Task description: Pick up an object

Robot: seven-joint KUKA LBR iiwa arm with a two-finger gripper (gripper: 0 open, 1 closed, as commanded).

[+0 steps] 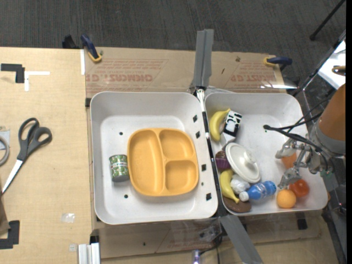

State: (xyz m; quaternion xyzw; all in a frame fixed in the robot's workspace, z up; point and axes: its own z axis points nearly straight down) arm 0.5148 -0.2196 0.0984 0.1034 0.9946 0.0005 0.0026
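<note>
My gripper (pixel 287 164) hangs over the right part of the right bin (pixel 258 100), reaching in from the right. Its two metal fingers (pixel 289 176) stand apart, so it is open. A small orange-tinted piece (pixel 286 157) shows by the upper finger; I cannot tell if it touches it. Just below the gripper lie an orange ball (pixel 286 198) and a red round fruit (pixel 300 188). Left of them are a blue bottle (pixel 258 191), a white lid (pixel 242 161), two bananas (pixel 217 123) and a black-and-white block (pixel 232 122).
The left bin (pixel 104 147) holds a yellow divided plate (pixel 163 161) and a green can (pixel 118 168). Scissors (pixel 26 142) lie on the bench at the left. A black cable (pixel 286 128) crosses the right bin's far right side.
</note>
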